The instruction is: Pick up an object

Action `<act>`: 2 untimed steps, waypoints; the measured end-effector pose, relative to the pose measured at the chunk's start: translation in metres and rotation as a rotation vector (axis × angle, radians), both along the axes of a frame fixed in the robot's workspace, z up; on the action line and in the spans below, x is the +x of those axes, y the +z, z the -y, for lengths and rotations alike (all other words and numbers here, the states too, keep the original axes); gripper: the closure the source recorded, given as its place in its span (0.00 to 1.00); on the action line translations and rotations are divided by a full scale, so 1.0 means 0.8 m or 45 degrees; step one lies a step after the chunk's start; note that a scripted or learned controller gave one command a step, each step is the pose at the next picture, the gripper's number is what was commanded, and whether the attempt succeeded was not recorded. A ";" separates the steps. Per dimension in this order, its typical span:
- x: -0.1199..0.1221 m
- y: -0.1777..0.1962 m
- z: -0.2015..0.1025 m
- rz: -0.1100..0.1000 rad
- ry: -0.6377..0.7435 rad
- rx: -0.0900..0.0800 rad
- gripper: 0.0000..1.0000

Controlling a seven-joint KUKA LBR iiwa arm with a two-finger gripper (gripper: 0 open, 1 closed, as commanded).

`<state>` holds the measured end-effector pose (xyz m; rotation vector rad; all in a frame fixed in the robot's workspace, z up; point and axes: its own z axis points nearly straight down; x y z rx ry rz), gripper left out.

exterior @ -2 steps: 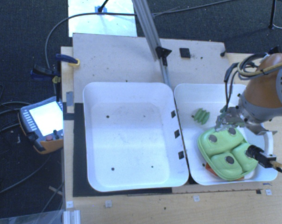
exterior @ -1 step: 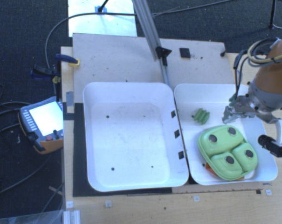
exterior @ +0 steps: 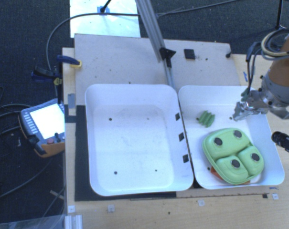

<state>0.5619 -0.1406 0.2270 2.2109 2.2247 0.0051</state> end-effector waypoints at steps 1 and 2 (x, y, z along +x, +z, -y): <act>0.002 0.054 0.000 0.000 0.001 0.000 1.00; 0.022 0.058 -0.066 -0.002 0.005 0.003 1.00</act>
